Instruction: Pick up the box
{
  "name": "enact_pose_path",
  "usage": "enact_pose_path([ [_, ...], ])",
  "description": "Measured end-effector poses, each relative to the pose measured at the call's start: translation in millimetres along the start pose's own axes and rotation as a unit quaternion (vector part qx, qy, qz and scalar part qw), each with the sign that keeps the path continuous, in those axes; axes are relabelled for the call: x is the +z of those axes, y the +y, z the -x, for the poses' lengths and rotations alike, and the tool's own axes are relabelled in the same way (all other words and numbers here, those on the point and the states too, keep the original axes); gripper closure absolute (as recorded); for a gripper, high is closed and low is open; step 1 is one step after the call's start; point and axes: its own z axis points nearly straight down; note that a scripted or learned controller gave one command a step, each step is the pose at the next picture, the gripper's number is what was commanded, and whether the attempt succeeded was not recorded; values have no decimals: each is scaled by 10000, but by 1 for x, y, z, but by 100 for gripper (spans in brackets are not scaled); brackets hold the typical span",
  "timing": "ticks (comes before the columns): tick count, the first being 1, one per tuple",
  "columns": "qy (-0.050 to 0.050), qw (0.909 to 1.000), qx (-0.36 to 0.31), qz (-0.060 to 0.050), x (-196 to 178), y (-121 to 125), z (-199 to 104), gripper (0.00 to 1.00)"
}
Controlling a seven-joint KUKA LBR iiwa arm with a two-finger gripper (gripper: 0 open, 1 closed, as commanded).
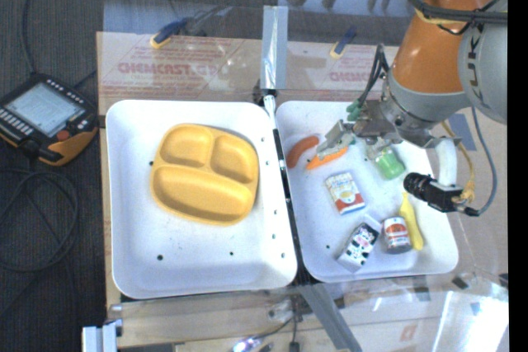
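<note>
Dark carpet with cables all round my surface [190,66], two white bins on it. The left bin [132,260] has a yellow divided tray [206,173]. The box [344,192] sits mid right bin [318,260], with a cow-print carton [359,246] and small can [398,234] at its 5 o'clock. My gripper [363,136] hovers at the box's 1 o'clock, beside a green item [390,165]; can't tell if the fingers are apart.

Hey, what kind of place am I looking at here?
Likely a robotics lab's pick-and-place test bench: a robot arm reaching over two white bins, toy food items, and a teach pendant on the floor.
</note>
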Motion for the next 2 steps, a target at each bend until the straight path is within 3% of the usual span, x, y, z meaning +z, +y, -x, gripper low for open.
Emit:
enact_pose_path([
  [1, 12, 9981, -613, -11, 107, -5, 53, 0],
  [2, 17, 9994, 340, 49, 173, 8, 73, 0],
])
